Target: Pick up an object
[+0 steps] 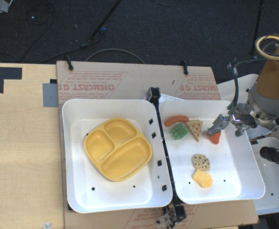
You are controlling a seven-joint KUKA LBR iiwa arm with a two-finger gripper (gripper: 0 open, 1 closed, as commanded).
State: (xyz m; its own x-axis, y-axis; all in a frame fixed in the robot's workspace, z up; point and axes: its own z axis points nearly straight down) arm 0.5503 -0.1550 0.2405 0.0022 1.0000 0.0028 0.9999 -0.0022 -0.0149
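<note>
My gripper (pixel 218 129) reaches in from the right over the upper right part of the right bin (pixel 244 185). A small red-orange piece (pixel 215 138) sits directly at its tip, touching or just under it. To the left of it lie a tan wedge-shaped piece (pixel 195 129), a green leafy piece (pixel 179 131) and a red-brown sausage (pixel 177 120). Lower in the bin are a speckled cookie (pixel 201 162) and a yellow waffle-like block (pixel 203 179).
The left bin (pixel 77 185) holds a yellow divided plate (pixel 118 148). A black divider (pixel 161 147) runs between the two bins. The arm's grey body (pixel 263 104) and a cable (pixel 236 87) stand over the right bin's far right edge.
</note>
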